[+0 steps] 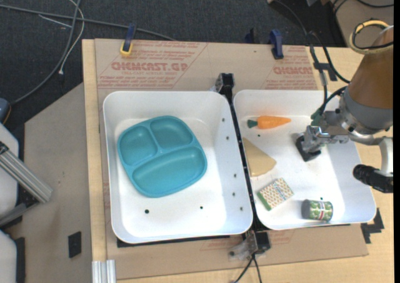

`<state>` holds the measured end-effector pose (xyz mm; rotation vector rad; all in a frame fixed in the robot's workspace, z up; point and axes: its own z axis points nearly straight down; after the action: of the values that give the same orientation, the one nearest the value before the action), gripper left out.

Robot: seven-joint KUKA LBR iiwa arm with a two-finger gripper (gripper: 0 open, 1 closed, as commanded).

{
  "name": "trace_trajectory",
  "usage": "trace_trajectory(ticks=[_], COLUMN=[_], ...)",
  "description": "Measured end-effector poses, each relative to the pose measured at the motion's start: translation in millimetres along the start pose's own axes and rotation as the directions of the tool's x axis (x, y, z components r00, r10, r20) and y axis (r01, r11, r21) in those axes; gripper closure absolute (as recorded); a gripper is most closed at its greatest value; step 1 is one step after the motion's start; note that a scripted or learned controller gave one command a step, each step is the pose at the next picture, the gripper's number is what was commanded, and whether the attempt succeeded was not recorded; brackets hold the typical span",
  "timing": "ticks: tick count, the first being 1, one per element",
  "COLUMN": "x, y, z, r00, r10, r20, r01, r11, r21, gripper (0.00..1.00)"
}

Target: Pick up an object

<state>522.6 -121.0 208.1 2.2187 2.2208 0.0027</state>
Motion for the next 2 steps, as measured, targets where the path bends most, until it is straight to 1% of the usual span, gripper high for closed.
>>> trace_trajectory(ticks=[1, 2], x=[51, 97], y=[15, 38], z=[2, 7], r00=[1.0, 1.0], r10=[-0.001, -0.002], r20=[-0.001, -0.001], r01=[0.001, 0.002], r11=[1.0, 1.0], r21=[0.002, 0.001], gripper=[1.0, 1.0])
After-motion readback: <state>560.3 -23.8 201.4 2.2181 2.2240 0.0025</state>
